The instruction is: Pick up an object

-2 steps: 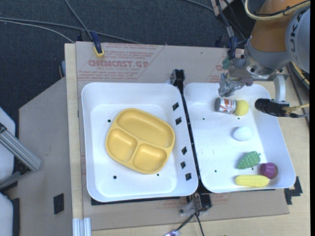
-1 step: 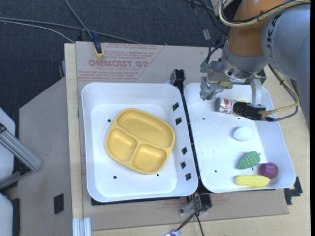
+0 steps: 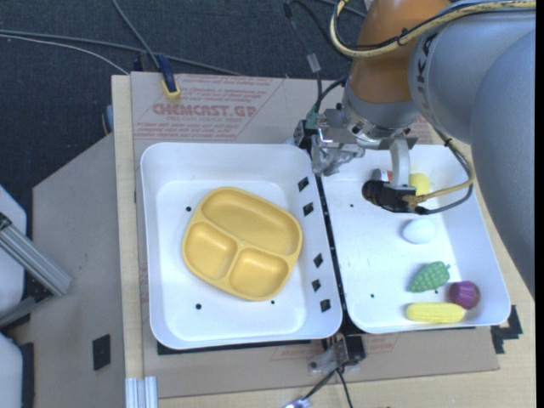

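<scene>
**Objects in the right bin.** A white egg (image 3: 417, 230) lies just to the 3 o'clock side of the middle of the right bin (image 3: 374, 270), apart from the other pieces. At 6 o'clock from the egg lies a green toy vegetable (image 3: 430, 276) with a knobbly surface. A purple ball (image 3: 464, 294) sits just beside it, at its 4 o'clock. A yellow corn cob (image 3: 435, 313) lies lengthwise along the bin's 5 o'clock edge. It is directly at 6 o'clock of the green toy vegetable and close to the purple ball. All four pieces rest on the bin floor, and none of them is lifted.

**Gripper.** The gripper (image 3: 327, 158) hangs at the right bin's 11 o'clock corner, over the seam between the two bins. It is well apart from the egg and the three lower pieces. Nothing is seen in its grasp. Whether it is clenched or released cannot be told from this view. The arm (image 3: 476, 49), grey with an orange band, enters from 2 o'clock.

**Surroundings.** The left bin (image 3: 161, 228) holds a yellow divided plate (image 3: 242, 242) at its middle, with three compartments facing up. Small black tabs (image 3: 316, 262) line the seam between the bins. Both bins rest on a cardboard sheet (image 3: 212, 104) with red print, which shows beyond them at 12 o'clock.
</scene>
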Available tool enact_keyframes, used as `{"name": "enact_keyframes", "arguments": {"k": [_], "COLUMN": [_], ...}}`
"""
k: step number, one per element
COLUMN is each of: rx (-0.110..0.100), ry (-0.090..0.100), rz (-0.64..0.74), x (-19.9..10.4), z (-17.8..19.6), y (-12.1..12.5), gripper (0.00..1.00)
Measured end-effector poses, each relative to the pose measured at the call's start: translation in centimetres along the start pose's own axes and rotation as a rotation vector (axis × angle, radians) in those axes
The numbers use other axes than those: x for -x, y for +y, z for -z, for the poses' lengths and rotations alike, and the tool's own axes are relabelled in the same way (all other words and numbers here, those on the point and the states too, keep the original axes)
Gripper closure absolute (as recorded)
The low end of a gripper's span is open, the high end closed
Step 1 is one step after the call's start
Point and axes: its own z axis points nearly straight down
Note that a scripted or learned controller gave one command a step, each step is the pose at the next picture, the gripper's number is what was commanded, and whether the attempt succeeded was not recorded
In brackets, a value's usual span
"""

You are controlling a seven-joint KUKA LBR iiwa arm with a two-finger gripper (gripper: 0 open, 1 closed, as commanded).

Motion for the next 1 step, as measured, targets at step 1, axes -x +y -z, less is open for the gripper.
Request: {"name": "enact_keyframes", "arguments": {"k": [1], "rx": [0.007], "ry": [0.0], "rz": [0.0], "x": [-5.41], "z": [1.44], "y": [0.57], "gripper": [1.0]}}
